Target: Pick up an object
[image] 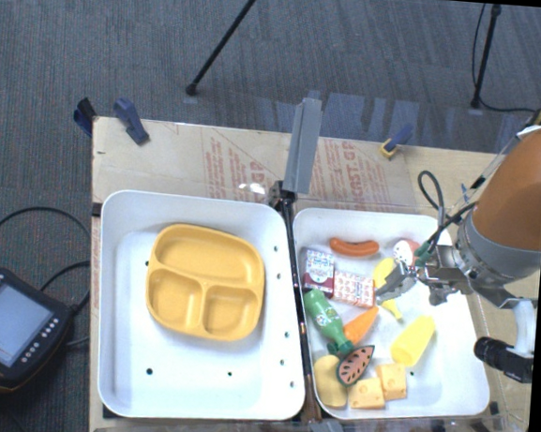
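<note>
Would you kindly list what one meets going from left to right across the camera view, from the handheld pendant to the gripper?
Teach pendant → yellow divided plate in the left bin → green bottle → orange carrot → gripper over the right bin.

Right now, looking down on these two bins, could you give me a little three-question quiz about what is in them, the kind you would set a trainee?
1. True or false: the yellow divided plate lies in the left bin.
2. Which item lies nearest the far wall of the right bin? A) cheese wedge B) sausage C) green bottle
3. Fill in: the orange vegetable between the green bottle and the yellow corn cob is a ____.

Key:
1. True.
2. B, the sausage.
3. Carrot.
</note>
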Controlling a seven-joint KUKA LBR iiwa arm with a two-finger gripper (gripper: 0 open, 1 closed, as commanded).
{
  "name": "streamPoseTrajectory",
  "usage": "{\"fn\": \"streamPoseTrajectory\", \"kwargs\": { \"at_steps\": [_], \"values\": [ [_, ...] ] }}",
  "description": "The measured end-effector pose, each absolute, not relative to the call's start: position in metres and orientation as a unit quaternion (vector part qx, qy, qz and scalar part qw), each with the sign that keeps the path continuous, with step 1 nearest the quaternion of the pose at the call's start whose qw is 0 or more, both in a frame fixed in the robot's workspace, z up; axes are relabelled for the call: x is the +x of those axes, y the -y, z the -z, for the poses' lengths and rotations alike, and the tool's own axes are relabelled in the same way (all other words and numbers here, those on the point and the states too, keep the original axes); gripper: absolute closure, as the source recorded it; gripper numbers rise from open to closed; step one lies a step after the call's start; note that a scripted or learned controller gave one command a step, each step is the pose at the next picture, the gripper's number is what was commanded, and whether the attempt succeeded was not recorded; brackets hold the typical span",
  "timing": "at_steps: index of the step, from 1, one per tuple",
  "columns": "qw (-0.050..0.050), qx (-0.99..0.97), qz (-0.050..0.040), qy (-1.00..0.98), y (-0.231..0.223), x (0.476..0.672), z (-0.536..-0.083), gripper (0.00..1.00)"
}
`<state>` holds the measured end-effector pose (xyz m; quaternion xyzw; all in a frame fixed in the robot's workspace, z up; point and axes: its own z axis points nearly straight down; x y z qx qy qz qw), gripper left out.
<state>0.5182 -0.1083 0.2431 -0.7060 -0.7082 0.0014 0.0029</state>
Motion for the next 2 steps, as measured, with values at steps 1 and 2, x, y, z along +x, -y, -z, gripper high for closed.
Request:
{"fn": "streamPoseTrajectory", "kwargs": {
  "at_steps": [1,2],
  "values": [
    [0.001,-0.674,0.0001,0.738,0.068,0.510,-0.276,0.00],
    [0.006,-0.572,-0.0026,0.820,0.083,0.543,-0.104,0.00]
  ]
}}
